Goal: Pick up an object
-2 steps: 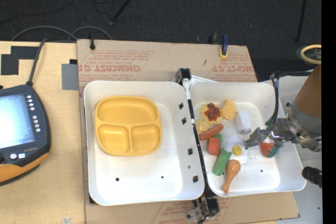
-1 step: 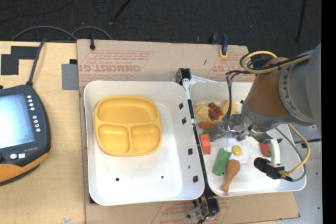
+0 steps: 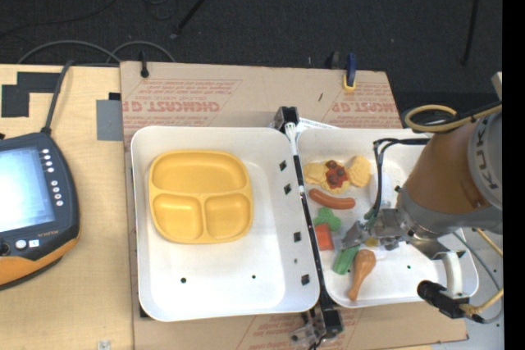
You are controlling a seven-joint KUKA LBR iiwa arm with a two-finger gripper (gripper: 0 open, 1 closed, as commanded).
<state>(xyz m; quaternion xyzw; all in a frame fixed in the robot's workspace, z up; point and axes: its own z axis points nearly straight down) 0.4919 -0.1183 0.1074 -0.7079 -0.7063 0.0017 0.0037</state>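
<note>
Toy food is what's up for grabs, all of it piled in the right bin (image 3: 410,291), probably dumped there so the arm (image 3: 447,176) can reach it from its side. Left bin (image 3: 156,275) just has a yellow divided tray (image 3: 199,196) sitting flat. Gripper (image 3: 371,232) is low among the pieces, can't tell its state. Near it: a drumstick (image 3: 360,271), tan and tapered, next to a green piece (image 3: 344,261). Further up there's a hot dog (image 3: 331,199), and a yellow plate-looking thing with red bits (image 3: 337,172).
</note>
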